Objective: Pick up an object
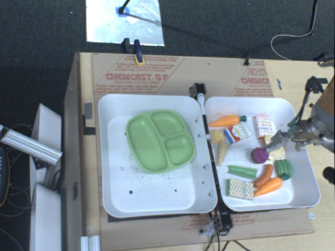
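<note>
Dark carpet floor (220,9), shiny metal sheet (124,14) on it, brown cardboard-topped bench (157,75)
</note>
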Robot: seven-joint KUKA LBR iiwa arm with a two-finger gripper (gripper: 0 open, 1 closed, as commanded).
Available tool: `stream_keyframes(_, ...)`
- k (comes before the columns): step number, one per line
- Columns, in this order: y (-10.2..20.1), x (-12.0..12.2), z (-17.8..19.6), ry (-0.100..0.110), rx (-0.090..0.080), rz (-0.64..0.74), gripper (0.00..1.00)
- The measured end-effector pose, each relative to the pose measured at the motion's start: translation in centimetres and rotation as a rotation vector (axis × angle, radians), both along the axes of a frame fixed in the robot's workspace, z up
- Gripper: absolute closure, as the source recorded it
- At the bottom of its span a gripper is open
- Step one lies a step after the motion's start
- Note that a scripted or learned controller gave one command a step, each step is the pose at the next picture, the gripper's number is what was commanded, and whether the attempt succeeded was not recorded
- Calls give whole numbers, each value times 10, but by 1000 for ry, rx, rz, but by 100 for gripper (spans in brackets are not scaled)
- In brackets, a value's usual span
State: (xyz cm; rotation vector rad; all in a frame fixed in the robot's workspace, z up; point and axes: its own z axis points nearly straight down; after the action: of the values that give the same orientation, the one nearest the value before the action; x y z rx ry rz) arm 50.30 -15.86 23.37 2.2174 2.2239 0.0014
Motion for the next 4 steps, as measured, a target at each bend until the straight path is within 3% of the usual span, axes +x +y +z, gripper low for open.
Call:
stream_keyframes(1, -47, 26, -115, -15, -8, -4, 0)
stream_keyframes(2, -42, 42, -121, -21, -10, -4, 0)
stream_keyframes(3, -33, 55, -134, 0, 0, -1, 0)
stream_keyframes(4, 2, 76, -146, -8, -3, 1, 0)
